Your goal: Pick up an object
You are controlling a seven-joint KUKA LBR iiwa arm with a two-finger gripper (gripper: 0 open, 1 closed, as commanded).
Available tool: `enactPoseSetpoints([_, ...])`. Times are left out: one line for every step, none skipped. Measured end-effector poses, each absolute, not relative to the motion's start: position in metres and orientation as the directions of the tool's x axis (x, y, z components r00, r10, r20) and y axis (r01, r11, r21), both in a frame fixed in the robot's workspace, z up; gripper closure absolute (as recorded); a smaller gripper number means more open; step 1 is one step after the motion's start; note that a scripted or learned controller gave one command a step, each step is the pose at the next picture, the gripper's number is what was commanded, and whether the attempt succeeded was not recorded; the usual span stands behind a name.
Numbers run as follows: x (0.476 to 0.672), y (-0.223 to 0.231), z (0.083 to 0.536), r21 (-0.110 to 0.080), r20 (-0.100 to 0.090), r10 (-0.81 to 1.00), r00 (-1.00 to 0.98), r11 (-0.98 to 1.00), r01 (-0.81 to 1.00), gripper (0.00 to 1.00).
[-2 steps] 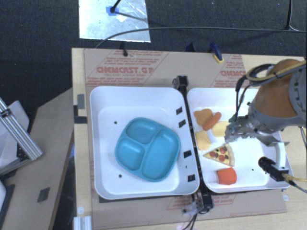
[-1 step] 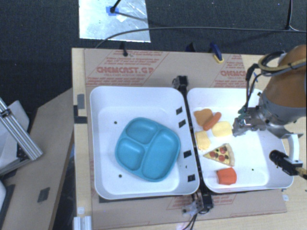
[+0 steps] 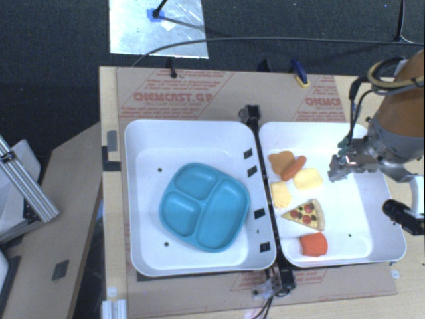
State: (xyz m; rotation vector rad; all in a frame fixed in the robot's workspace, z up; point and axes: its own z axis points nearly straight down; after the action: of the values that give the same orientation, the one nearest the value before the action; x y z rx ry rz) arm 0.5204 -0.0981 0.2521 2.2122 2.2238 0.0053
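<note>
The right bin [image 3: 372, 244] holds several toy foods: an orange piece [image 3: 281, 158], a carrot-like stick [image 3: 293, 168], a yellow block [image 3: 308, 178], a pale yellow piece [image 3: 281, 195], a pizza slice [image 3: 305, 213] and a red-orange piece [image 3: 314, 244]. My gripper [image 3: 340, 170] hangs over the right bin, just right of the yellow block, at the end of the grey and orange arm [image 3: 398, 121]. I see nothing held in it.
The left bin [image 3: 143, 151] holds a blue divided plate [image 3: 204, 206]. A black divider with clips [image 3: 262, 191] runs between the bins. A silver sheet [image 3: 156, 18] lies on the dark floor at the back. A metal frame [image 3: 23, 191] stands at the left.
</note>
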Motion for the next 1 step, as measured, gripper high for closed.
enactPoseSetpoints([0.5580,-0.0492,0.2422,0.004,0.001,1.000,-0.011,0.011,1.000,1.00])
